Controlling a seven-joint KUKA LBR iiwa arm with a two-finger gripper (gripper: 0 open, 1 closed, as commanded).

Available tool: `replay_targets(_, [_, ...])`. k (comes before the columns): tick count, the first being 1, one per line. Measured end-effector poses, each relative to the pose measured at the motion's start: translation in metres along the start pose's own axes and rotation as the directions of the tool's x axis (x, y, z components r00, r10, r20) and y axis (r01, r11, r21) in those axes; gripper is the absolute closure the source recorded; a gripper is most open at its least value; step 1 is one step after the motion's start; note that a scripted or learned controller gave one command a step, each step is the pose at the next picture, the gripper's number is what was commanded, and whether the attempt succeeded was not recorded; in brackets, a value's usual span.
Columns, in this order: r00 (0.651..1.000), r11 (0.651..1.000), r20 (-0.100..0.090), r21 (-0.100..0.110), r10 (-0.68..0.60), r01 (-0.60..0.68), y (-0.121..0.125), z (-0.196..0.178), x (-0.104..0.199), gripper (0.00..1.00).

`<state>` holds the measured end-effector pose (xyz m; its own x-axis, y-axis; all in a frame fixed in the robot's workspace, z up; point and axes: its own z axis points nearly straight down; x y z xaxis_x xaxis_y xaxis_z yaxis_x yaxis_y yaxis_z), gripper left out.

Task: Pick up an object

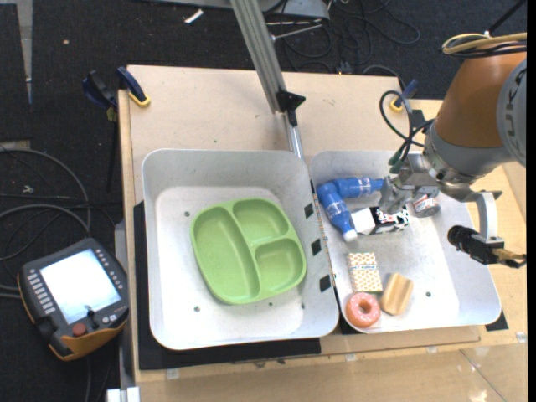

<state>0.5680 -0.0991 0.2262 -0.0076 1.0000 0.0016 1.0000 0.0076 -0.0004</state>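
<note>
**Q:** What lies nearest the camera, at the bottom of the frame?

**A:** At lower left, off the bench, a pendant (71, 296) with a lit screen sits on the dark floor. In the lower part of the right bin (452, 283), a pink donut (363, 309) lies at the rim. A tan bun (396, 295) is just beside it on its right. A small checkered box (363, 271) touches the donut's top edge.

**Q:** And the left bin?

**A:** The left bin (159, 224) holds a green plate (249, 250) with three compartments, lying flat at frame centre-left.

**Q:** Where is the thing to be picked?

**A:** The loose objects are all in the right bin. The one closest to the gripper (399, 201) is a white-and-black item (377, 219), in the bin's upper half. Two blue bottles (337, 208) lie on their sides to its left, one angled down toward it and one pointing right toward the gripper.

**Q:** Is the gripper clenched on anything?

**A:** The gripper is low over the right end of the white-and-black item, and at this slant it looks to be touching or just above it. Whether it is released, clenched or grasping cannot be told. The arm (481, 107), with its orange band, enters from the upper right.

**Q:** Farther back?

**A:** A grey pole (260, 40) slants up from between the bins to the top of the frame. A blue-and-yellow clamp (130, 86) grips the tan bench (209, 107) at its upper-left corner. Cables (368, 15) trail over the floor beyond.
</note>
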Motion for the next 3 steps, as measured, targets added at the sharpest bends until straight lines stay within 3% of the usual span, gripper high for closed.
replay_targets(2, [1.000,1.000,0.000,0.000,-0.001,0.001,0.013,0.014,0.110,1.00])
replay_targets(3, [1.000,1.000,-0.001,-0.002,-0.002,0.002,0.014,-0.002,0.170,1.00])
